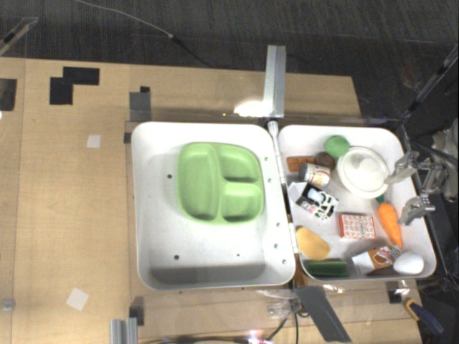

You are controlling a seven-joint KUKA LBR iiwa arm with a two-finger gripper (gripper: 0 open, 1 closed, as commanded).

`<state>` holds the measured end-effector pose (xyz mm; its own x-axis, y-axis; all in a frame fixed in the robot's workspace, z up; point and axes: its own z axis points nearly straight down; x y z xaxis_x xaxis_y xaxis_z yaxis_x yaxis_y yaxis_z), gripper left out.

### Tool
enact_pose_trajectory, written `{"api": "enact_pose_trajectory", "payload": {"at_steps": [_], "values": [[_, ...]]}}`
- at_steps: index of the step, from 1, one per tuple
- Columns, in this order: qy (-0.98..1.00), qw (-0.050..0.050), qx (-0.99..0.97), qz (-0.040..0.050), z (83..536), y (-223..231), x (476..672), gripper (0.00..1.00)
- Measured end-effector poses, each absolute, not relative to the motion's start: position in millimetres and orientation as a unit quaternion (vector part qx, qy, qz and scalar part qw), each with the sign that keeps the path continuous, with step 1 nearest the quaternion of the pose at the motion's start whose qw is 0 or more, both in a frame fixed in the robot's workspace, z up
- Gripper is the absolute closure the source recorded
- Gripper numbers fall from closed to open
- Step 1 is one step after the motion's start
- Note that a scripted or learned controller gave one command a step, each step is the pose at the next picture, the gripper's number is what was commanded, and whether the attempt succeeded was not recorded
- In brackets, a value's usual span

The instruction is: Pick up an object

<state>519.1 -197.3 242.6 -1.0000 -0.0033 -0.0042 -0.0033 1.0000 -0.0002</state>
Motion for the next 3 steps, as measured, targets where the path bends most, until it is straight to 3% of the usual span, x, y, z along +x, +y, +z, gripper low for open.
{"api": "enact_pose_trajectory", "payload": {"at_steps": [1, 2, 3], "values": [[1.000, -0.002, 0.028, 0.0010, 142, -205, 496.7, 0.00], [0.999, 0.018, 0.038, -0.0032, 118, -205, 502.6, 0.00], [0.999, 0.011, 0.045, -0.0027, 91, -206, 519.3, 0.00]]}}
